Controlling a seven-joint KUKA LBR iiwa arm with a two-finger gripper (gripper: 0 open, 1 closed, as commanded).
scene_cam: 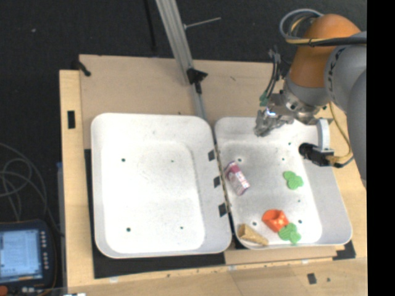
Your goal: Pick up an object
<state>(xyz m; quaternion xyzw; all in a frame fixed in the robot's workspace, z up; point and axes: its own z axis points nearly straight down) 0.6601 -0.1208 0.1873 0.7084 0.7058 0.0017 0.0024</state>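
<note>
The gripper [266, 126] hangs over the far end of the right bin [335, 217], near its upper left corner; whether it is spread or closed cannot be told from this slant, and nothing shows between its tips. Above it the grey arm [345, 73] with its orange band comes in from the right.

All the things to pick lie in that same bin, nearer the camera than the gripper and apart from it; closest is a small pink and white packet [237, 177], lying tilted just beside the bin's left wall; a green piece [293, 180] lies to the right of it, toward the middle; at the near end an orange-red lump [274, 219] sits just beside a second green piece [289, 234], and a tan wedge [252, 234] lies left of them against the near rim.

The left bin [154, 184] adjoins the right one; both rest on the pale table [142, 73]; a slanted metal pole [176, 29] rises behind the bins.
</note>
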